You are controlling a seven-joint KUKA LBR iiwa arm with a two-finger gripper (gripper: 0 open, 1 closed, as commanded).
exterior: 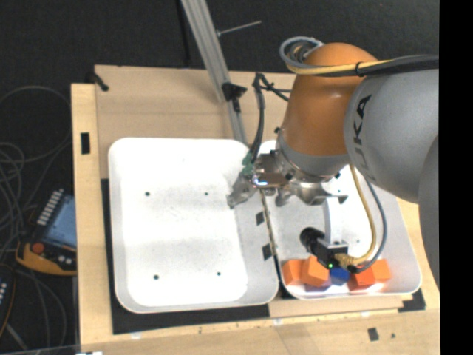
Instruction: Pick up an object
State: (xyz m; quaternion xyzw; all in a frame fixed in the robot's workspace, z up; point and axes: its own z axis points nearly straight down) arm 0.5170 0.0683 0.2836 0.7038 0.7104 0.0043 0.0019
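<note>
Orange blocks (307, 272), boxy, matte, smooth white bin (403, 276)

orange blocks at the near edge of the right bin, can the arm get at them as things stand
Probably yes. The orange blocks lie uncovered along the right bin's near wall, with the arm's wrist already above that bin. The wall and a blue block wedged between them may crowd a grasp.

Left of the gripper (260, 186), the white bin (177, 220) looks smooth matt plastic, faintly speckled; the bench (148, 102) beneath is pale, matt wood; the orange band (325, 102) above gleams.
</note>
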